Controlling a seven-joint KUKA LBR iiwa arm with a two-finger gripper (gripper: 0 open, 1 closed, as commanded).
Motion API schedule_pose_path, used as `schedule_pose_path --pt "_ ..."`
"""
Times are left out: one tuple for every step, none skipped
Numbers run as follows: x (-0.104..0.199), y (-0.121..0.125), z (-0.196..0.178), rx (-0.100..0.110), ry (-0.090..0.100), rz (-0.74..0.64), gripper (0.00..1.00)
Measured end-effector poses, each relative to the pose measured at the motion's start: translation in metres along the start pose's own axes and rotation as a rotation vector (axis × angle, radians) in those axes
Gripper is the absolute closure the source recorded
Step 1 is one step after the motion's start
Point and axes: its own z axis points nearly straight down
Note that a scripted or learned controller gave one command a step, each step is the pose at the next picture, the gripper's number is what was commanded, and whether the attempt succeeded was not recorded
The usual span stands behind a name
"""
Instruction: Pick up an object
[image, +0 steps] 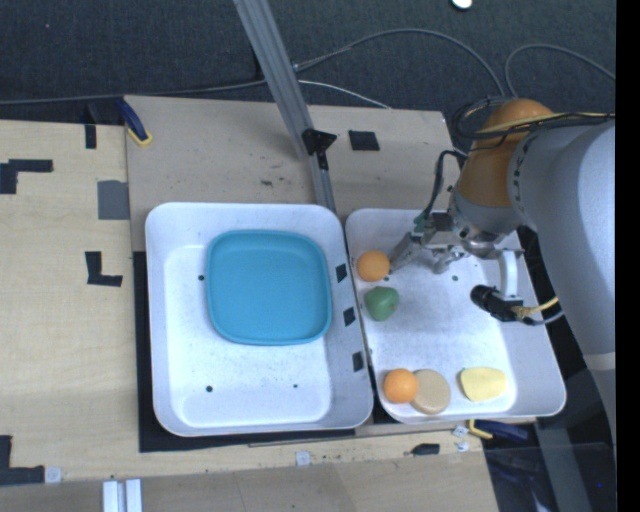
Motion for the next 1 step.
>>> schedule_pose_path --pt "-0.0001 0.0004 -0.0113 -0.002 -0.001 0.0 1.0"
